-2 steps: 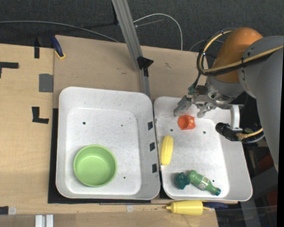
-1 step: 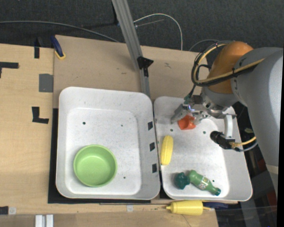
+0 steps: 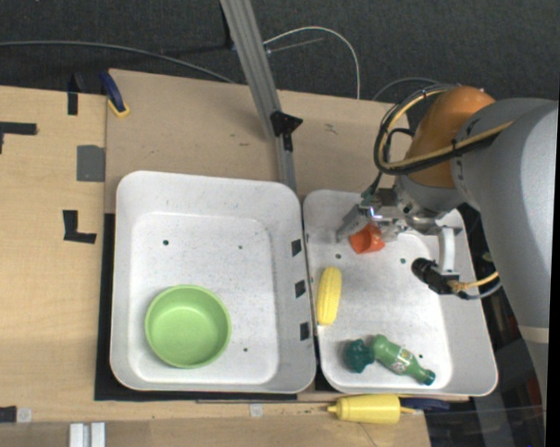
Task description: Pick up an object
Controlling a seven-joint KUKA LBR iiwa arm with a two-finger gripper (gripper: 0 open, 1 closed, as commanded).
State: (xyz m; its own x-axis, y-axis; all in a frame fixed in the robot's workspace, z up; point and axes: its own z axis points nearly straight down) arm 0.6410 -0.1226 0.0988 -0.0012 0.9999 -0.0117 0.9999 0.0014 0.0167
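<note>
Nearest of all, a yellow bottle (image 3: 369, 409) lies on the bench, just outside the near edge of the right bin (image 3: 469, 360). It looks like a toy squeeze bottle, smooth and round, so it could roll away.

Inside the right bin, at the near end, lies a green bottle (image 3: 393, 355) on its side. It has a dark green end on the left and a lighter body with a small label. It looks light and hard and a bit slippery. I think the best place to grab it is across the middle of its body.

A little farther, by the left wall of that bin, lies a yellow corn cob (image 3: 329, 294). It is long and bumpy, so fingers should not slip much. Grab it across the middle too.

In the left bin (image 3: 137, 198), near the front left, sits a light green bowl (image 3: 188, 326). It is wide, so only its thin rim could be pinched.

At the far end of the right bin is a small orange-red thing (image 3: 366, 240). I cannot tell what it is. It looks small and light. The gripper (image 3: 371, 220) is right over it, touching or almost touching. I cannot tell how wide the gripper is or if it has hold of the orange-red thing.
</note>
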